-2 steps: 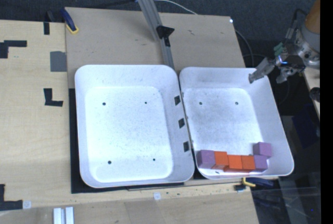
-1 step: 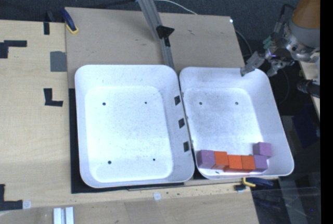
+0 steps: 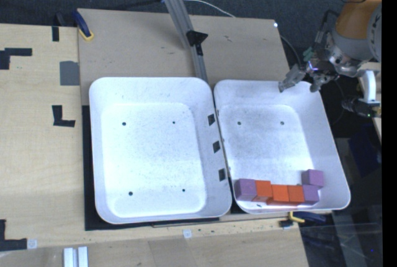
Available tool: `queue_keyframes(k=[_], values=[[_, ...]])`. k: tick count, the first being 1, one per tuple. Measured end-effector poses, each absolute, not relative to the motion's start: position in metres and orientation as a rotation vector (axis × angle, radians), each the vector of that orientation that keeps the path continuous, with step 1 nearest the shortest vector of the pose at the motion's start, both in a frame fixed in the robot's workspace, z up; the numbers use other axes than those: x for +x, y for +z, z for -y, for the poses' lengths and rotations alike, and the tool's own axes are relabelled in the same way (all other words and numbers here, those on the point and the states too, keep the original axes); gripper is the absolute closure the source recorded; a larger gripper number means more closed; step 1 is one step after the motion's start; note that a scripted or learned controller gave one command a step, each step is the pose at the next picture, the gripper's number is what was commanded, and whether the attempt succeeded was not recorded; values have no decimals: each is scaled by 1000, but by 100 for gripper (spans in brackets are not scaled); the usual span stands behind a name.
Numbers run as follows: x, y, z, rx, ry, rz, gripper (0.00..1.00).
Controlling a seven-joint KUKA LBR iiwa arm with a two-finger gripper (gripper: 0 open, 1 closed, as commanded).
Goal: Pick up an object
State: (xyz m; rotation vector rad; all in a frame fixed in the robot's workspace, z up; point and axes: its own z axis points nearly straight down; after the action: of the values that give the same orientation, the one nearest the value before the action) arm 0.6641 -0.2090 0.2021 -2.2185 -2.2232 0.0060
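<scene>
From my seat the pick has not started in any way I can confirm. The gripper [image 3: 300,79] sits at the upper right of the frame, over the far right corner of the right bin [image 3: 322,129], and its two fingers look spread apart with nothing between them, so I read it as empty. The things to pick are all at the opposite end of that bin, packed along the near wall at the lower right of the frame: a row of blocks [image 3: 279,190], purple at each end and orange in the middle, touching one another, with one more purple block [image 3: 313,177] resting just behind the right end. They are well apart from the gripper. The left bin [image 3: 99,135] shows only its speckled floor. What remains, in my judgement, is everything: travel down the bin, descend, close on one block, lift.
</scene>
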Motion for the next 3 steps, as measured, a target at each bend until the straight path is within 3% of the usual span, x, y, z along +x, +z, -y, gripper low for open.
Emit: queue_keyframes(k=[1, 2, 3], values=[[665, 216, 208, -2220, 5, 2227, 100], [636, 208, 144, -2214, 2, 2225, 100], [636, 208, 147, -2219, 1, 2222, 0]])
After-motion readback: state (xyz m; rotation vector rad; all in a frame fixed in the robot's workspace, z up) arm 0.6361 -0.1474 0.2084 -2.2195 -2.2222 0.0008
